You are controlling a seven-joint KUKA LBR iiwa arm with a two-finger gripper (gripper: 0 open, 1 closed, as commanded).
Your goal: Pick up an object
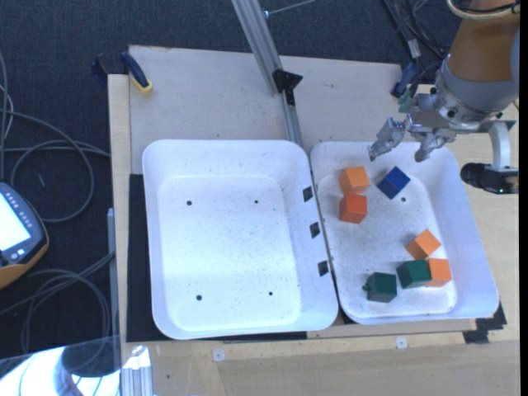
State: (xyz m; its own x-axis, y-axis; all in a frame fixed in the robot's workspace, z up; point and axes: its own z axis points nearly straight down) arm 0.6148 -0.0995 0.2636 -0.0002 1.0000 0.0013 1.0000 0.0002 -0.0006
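Here we see the bench [206, 89], a pale board whose far right side is hidden under the arm [483, 48]. The arm enters from the right, its upper part cut off by the picture's top edge, so we can make out just the orange band and the grey wrist below it.

Next come the two white bins. The left bin [165, 172] shows its speckled floor; the right bin [470, 221] holds all the blocks, and its far rim is partly covered by the gripper.

The gripper [406, 143] hangs over the right bin's far edge with its two fingers spread apart and nothing between them. How high it sits above the bin we cannot tell.

Just beneath it lies a blue block [393, 182], tilted on a corner, with an orange block [355, 180] near its left and a red-orange block [353, 209] touching that one from the near side. Toward the near right corner sit another orange block [424, 243], a green block [413, 273] with a further orange block [440, 271] pressed against it and partly hidden, and a darker green block [381, 286] apart to the left.
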